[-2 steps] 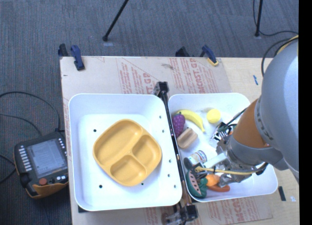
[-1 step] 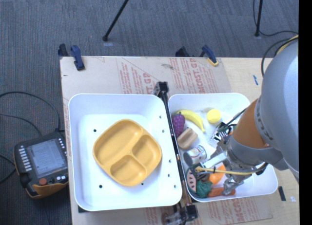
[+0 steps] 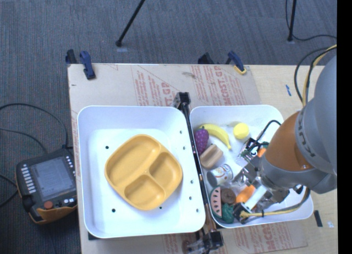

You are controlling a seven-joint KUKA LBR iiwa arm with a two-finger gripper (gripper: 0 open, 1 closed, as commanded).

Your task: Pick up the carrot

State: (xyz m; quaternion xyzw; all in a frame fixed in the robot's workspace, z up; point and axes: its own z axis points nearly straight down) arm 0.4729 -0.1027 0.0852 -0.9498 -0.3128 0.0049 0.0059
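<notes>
From the one camera above the surface, I see my arm reaching in from the right and hanging over the right bin, with my jaws low over that bin's near right part. The carrot is the small orange piece lying in the right bin toward its near edge, just beside the watermelon slice and right under my wrist hardware. I cannot tell how wide my jaws stand, since cables and the wrist body crowd that spot, and I cannot tell whether anything touches the carrot. By my judgement the approach is done and I am at the grasp itself; closing on the carrot and lifting it clear of the bin are not yet shown as done. The right bin is crowded: a banana and a yellow lemon near its far edge, purple grapes against its left wall, a brown bread-like piece below them, a small tin can near the middle, then the watermelon slice and carrot toward the near edge. The left bin holds a yellow divided plate, lying near its centre with its three compartments bare.
</notes>
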